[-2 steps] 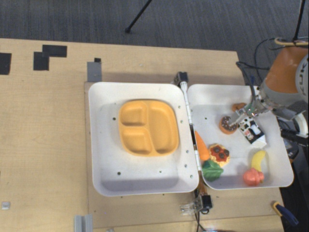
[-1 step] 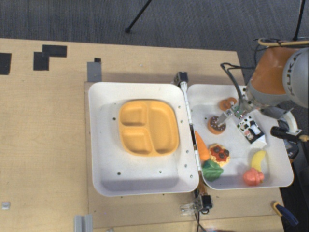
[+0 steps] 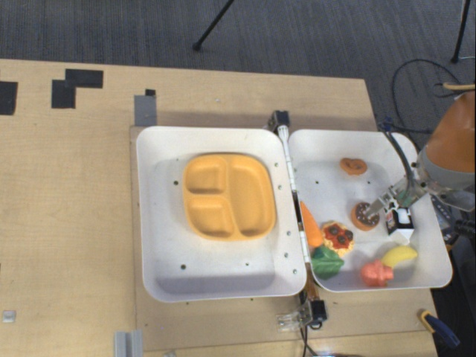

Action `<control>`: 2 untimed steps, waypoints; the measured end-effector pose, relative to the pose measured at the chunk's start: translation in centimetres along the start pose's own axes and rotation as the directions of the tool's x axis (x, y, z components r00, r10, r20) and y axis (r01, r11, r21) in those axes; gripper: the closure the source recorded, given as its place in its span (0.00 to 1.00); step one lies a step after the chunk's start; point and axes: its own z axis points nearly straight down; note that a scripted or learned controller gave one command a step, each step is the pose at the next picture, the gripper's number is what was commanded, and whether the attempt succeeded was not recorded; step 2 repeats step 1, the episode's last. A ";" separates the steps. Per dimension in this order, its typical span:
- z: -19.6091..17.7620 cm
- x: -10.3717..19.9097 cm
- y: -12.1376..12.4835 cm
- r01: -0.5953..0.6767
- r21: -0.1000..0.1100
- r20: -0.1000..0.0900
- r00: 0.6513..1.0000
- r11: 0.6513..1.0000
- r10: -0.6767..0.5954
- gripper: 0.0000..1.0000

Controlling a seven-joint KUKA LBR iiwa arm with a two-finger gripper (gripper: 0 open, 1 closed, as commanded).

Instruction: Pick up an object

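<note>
The right bin [image 3: 327, 147] holds several toy foods. An orange biscuit [image 3: 354, 166] lies near the back and a brown round piece [image 3: 364, 215] sits in the middle. Along the left wall are a carrot [image 3: 312, 226], a pizza slice [image 3: 338, 236] and a green pepper [image 3: 326, 262]. A pink-red piece [image 3: 377, 274] and a yellow piece [image 3: 400, 256] lie at the front right. My gripper [image 3: 390, 210] reaches in from the right, low in the bin, just right of the brown round piece. Nothing visibly sits in its grasp.
The left bin [image 3: 160, 199] holds a yellow divided plate [image 3: 227, 196]. A clamp [image 3: 280, 119] stands at the back between the bins. Black cables [image 3: 416, 73] run behind the right bin. The arm's orange band [image 3: 455, 132] hangs over the right bin's far right edge.
</note>
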 end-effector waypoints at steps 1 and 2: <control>-1.2 0.1 0.4 0.000 -0.004 -0.007 1.000 1.000 0.000 1.00; -1.2 0.1 0.4 0.000 -0.004 -0.007 1.000 1.000 0.000 1.00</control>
